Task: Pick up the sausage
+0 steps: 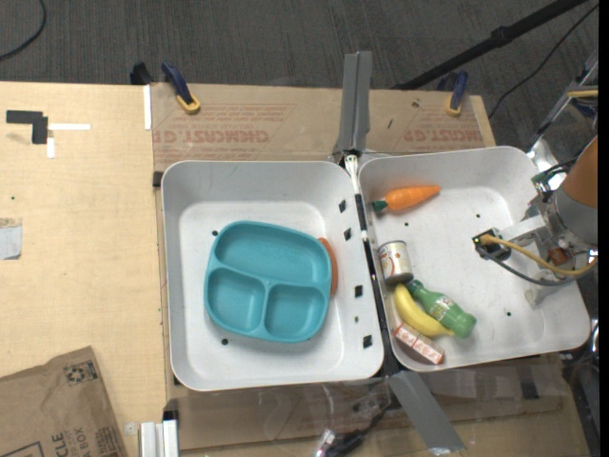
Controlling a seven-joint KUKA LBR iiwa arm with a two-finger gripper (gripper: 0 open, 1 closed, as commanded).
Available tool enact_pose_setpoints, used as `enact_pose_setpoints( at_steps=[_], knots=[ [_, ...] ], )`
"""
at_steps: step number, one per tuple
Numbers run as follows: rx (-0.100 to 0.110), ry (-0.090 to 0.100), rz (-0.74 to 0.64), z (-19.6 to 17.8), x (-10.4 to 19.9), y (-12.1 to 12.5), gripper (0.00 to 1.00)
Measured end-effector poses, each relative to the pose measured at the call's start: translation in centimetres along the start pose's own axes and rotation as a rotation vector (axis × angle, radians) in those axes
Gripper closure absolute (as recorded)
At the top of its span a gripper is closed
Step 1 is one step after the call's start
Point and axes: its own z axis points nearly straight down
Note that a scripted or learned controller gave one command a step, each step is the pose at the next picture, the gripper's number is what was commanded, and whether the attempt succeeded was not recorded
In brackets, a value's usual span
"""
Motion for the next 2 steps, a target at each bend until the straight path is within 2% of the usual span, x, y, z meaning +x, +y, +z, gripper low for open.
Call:
enact_pose_setpoints(
  at_steps=[1,2],
  knots=[
    [0.006,-0.026,0.003,-2.2,-5.4,-1.2,0.0],
    [0.015,-0.004,-0.211,0.2,-4.7,-1.4,0.0]
  ],
)
